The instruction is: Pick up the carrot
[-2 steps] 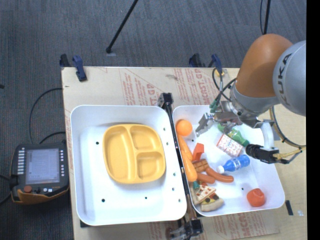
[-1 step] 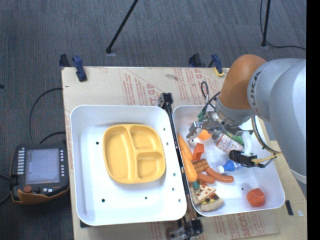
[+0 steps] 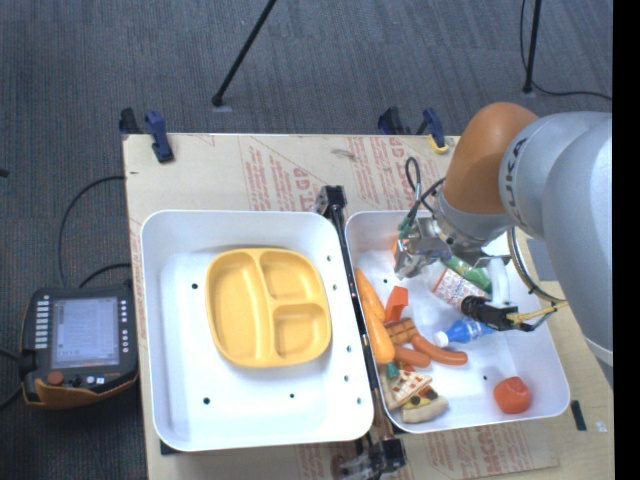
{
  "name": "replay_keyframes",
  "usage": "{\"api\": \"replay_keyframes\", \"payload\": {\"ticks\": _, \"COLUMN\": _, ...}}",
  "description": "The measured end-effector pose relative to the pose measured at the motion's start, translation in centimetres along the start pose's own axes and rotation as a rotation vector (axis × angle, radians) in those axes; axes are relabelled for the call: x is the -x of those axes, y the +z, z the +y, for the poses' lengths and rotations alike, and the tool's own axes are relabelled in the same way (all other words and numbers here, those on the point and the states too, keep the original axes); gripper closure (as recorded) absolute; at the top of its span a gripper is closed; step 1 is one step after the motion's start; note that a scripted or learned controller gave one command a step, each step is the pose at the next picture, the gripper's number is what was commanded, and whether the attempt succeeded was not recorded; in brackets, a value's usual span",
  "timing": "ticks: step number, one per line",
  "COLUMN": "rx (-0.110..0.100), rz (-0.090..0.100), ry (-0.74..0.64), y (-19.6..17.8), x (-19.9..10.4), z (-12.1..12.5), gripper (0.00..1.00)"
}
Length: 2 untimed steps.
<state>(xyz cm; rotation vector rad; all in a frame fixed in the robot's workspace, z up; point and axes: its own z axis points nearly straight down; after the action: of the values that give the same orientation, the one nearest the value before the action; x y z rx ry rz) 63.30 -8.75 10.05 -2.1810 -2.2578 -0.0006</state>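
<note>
Just left of the hand (image 3: pixel 412 258), carrot (image 3: pixel 374 318)

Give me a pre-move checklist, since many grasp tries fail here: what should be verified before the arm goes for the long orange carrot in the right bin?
1. Target found: long orange carrot lies along the left wall of the right white bin. Ok.
2. Gripper over the carrot: it sits above and right of the carrot's upper end, not aligned. Not ok.
3. Carrot free of clutter: small orange-red block and sausage-shaped red pieces crowd its right side. Not ok.
4. Gripper empty: cannot tell.
5. Drop area: yellow divided plate sits in the left white bin, compartments bare. Ok.
</note>
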Motion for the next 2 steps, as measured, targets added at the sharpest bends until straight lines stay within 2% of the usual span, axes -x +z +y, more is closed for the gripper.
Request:
{"api": "replay_keyframes", "payload": {"ticks": 1, "rx": 0.000, "rz": 0.000, "ry": 0.001, "y": 0.0, "x": 0.0, "z": 0.0, "gripper": 0.00}}
{"api": "replay_keyframes", "payload": {"ticks": 2, "rx": 0.000, "rz": -0.001, "ry": 0.058, "y": 1.3, "x": 4.5, "z": 0.9, "gripper": 0.00}}
